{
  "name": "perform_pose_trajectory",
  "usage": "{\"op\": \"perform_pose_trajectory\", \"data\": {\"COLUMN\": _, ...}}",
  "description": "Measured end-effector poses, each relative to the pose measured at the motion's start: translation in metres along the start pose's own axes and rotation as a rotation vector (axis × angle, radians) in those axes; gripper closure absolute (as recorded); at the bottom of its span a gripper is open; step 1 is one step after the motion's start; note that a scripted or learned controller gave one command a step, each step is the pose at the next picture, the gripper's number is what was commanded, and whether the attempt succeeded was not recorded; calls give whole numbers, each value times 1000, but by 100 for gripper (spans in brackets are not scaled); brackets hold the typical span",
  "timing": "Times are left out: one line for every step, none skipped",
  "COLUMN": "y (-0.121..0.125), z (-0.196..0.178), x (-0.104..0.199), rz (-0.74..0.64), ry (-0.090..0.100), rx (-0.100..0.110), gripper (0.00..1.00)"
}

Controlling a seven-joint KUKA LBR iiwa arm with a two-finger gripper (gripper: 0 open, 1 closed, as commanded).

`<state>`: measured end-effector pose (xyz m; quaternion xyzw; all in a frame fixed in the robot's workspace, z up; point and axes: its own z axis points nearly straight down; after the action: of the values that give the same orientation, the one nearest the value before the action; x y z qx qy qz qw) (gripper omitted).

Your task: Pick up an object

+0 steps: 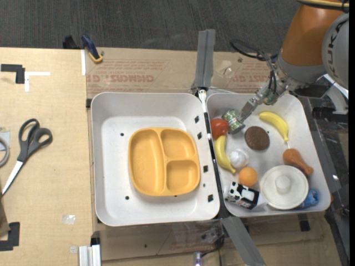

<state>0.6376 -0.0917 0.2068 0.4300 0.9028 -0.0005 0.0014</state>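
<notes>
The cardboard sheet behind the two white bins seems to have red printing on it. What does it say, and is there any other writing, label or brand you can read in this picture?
Red printing on the brown cardboard sheet: it appears upside down or mirrored and is too faint to read reliably.
"KU", dark letters cut off at the picture's edge, on the grey and orange robot arm.
Black and white patterned small box in the right white bin: markings too small to read.

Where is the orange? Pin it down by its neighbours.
The orange lies low in the right bin, between the white bowl and the lower banana, just above the black-and-white toy.
</notes>
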Motion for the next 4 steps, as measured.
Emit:
{"op": "perform_pose_trajectory", "data": {"y": -86, "z": 99, "x": -16, "rz": -100, "ry": 1, "rx": 0, "gripper": 0}}
{"op": "perform_pose_trajectory", "data": {"y": -4, "z": 113, "x": -22, "rz": -2, "ry": 0, "rx": -2, "gripper": 0}}
{"op": "perform_pose_trajectory", "data": {"y": -5, "z": 104, "x": -21, "rz": -6, "ry": 7, "rx": 6, "gripper": 100}}
{"op": "perform_pose_trajectory", "data": {"y": 2, "z": 115, "x": -14, "rz": 280, "ry": 29, "rx": 30, "gripper": 100}}
